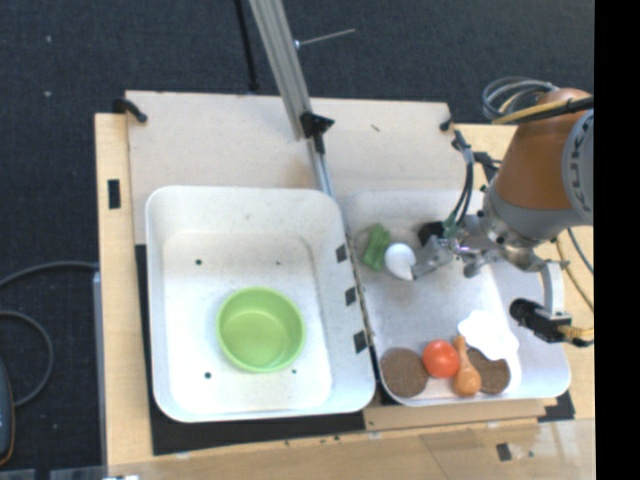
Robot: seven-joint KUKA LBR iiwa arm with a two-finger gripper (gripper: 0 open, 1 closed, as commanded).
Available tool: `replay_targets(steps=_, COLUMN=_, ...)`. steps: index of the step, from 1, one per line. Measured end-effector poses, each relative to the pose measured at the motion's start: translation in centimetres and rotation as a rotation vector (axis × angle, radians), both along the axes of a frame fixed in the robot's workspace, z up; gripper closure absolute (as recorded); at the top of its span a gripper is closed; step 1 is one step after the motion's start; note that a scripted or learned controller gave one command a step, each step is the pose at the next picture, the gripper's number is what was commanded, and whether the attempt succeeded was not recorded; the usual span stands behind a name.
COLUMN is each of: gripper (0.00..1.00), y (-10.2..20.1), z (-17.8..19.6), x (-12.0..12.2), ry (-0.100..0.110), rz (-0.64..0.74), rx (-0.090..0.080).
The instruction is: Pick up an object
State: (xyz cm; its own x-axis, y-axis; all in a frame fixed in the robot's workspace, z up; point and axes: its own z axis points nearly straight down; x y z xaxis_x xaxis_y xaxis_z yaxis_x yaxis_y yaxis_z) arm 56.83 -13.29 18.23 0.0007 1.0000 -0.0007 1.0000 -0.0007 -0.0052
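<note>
In the right bin (425, 313), a white egg-shaped object (399, 259) lies at the upper left, touching a green object (376, 245) that rests against the bin's left wall. My gripper (430, 256) is low in this bin, just to the right of the white object and close against it. The grey arm with its orange band (535, 173) reaches in from the right behind the gripper. I see nothing held in the gripper.
Along the right bin's front edge lie a brown disc (404, 371), a red ball (439, 358), an orange piece (466, 373), a second brown disc (492, 374) and a white lump (487, 331). The left bin (165, 218) holds a green bowl (261, 328). A metal pole (285, 58) rises behind the bins.
</note>
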Motion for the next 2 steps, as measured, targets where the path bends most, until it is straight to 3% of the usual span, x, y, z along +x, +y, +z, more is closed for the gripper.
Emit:
replay_targets(steps=1, gripper=0.0, y=-0.3, z=-4.7, x=-0.9, ry=-0.001, rz=-0.001, rx=-0.001)
replay_targets(steps=2, gripper=1.0, y=-0.3, z=-3.3, x=-0.7, ry=-0.01, rz=-0.004, rx=0.0)
